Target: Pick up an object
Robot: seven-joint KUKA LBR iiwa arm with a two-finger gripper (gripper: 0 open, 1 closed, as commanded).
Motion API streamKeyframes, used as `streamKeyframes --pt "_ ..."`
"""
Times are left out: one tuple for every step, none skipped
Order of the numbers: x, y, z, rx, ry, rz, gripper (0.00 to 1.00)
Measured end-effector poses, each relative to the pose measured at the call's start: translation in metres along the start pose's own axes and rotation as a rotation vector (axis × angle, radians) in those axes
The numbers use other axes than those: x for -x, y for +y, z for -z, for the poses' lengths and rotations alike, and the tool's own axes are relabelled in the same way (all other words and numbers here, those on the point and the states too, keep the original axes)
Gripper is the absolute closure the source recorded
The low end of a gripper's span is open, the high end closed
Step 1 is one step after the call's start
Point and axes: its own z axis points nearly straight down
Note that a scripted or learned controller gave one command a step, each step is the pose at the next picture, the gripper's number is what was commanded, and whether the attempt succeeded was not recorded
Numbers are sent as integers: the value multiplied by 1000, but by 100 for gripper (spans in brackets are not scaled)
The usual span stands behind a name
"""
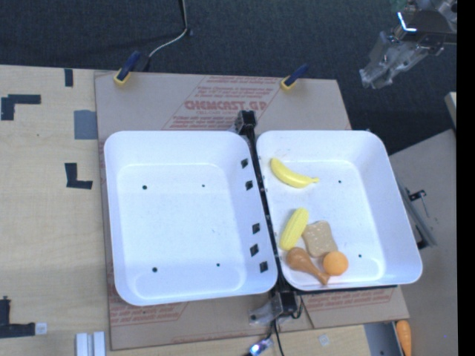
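Banana [292,175] lies alone near the top of the right bin [371,199], close to the divider, an easy target. Below it a tight cluster: corn [294,228], a toast slice [319,237] touching it, a drumstick [304,263] and an orange [335,263] by the front wall. Left bin [178,213] carries nothing. The gripper [380,71] hangs high off the right bin's far corner, well apart from everything; whether it's open, I cannot tell. Looks like the approach step: next, swing in over one item and descend.
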Motion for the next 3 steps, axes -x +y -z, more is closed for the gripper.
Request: streamKeyframes --pt "10 32 -1 -1 0 0 100" --pt "28 80 -1 0 -1 0 100" --pt "20 100 0 0 0 3 100"
